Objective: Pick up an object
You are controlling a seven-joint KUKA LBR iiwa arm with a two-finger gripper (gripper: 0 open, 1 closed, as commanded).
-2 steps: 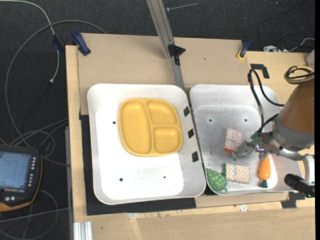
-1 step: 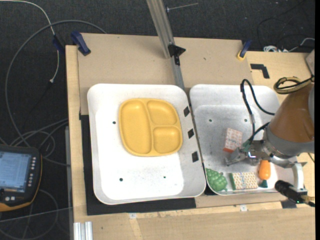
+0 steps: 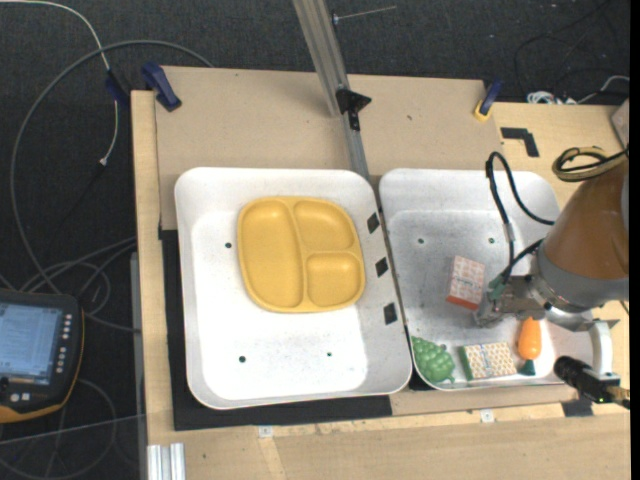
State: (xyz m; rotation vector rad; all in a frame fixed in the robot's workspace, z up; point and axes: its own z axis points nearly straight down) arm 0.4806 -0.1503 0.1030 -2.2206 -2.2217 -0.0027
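**Closing in on the right bin's near corner, nothing gripped yet**

Reaching in from the right, the arm (image 3: 590, 238) hangs over the right bin (image 3: 440, 208); everything below is placed relative to that bin.

- Left bin (image 3: 200, 268): touching its left wall, carries only the yellow divided plate (image 3: 300, 253). Well apart from the pick zone, so likely not a target.
- Candidates all sit in the bin's near half, probably slid downslope:
  - patterned card box (image 3: 466, 280), mid-floor, just left of the gripper
  - flat speckled packet (image 3: 488, 360), against the near wall
  - green knobbly piece (image 3: 432, 360), near-left corner
  - orange carrot-like piece (image 3: 529, 339), near-right, beside the wrist
- Gripper (image 3: 492, 308): low over the floor between box and packet. Fingers too dark and small; can't tell opening, no object visibly between them.

Judgement: the box is the closest target. Clutter near the wall risks a nudge instead of a grasp.
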